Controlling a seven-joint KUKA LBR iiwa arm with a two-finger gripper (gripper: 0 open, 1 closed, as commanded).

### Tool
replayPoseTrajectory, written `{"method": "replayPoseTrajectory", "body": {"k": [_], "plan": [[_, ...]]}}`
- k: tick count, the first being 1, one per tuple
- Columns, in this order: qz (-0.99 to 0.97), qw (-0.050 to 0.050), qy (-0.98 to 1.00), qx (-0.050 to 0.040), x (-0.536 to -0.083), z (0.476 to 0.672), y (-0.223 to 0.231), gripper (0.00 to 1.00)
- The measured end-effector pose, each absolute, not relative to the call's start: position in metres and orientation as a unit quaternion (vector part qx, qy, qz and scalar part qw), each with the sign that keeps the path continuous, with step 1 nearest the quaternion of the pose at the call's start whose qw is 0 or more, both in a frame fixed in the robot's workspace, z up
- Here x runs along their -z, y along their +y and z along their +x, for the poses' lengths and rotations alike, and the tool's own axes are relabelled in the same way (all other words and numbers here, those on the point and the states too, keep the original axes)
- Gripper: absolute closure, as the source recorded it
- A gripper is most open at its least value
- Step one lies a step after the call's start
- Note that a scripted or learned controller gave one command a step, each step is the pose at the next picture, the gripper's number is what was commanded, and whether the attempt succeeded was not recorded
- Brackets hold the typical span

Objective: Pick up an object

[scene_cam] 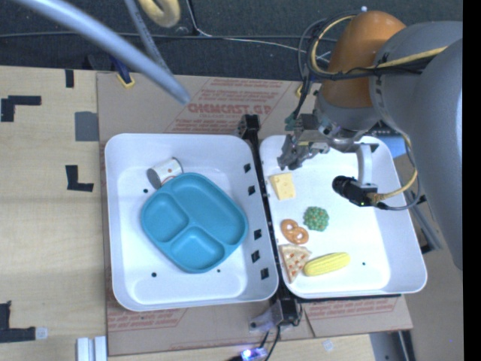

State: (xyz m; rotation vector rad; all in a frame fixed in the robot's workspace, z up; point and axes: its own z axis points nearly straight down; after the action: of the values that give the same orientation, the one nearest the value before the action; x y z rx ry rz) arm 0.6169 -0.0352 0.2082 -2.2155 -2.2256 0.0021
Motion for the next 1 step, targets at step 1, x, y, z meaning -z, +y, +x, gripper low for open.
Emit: {"method": "replayPoseTrajectory", "body": {"k": [1], "plan": [[-0.705, 0.000, -0.709, 0.0005, -0.2134, 0.6392, 0.0149, 1.00]]}}
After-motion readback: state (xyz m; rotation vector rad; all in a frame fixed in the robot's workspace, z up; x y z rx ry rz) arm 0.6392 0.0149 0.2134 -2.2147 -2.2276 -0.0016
